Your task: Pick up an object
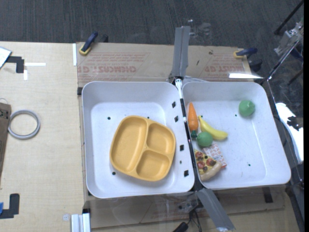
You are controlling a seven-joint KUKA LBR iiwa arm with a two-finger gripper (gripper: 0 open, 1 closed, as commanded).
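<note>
- The left bin [91,144] holds a yellow divided plate [143,148], lying flat near its middle.
- The right bin [270,144] holds the small items. A carrot [192,116], a banana [213,130], a green round fruit [204,139] and a pizza slice [209,161] sit bunched along its left wall, near the divider between the bins.
- The carrot lies furthest back; the banana and the green round fruit touch or nearly touch just nearer; the pizza slice is nearest, just beside the fruit.
- A second green ball [246,108] sits well apart from the cluster, toward the far right corner of that bin.
- A roll of tape [22,124] rests on the bench left of both bins.
- As for the gripper, I cannot tell its state: whether it is open, closed or gripping anything is not readable here.
- Judged from how things lie, the pick is not yet done: every object rests on a bin floor, so approach, grasp and lift are all left.
- The lone green ball looks the easiest target, having free space all round.
</note>
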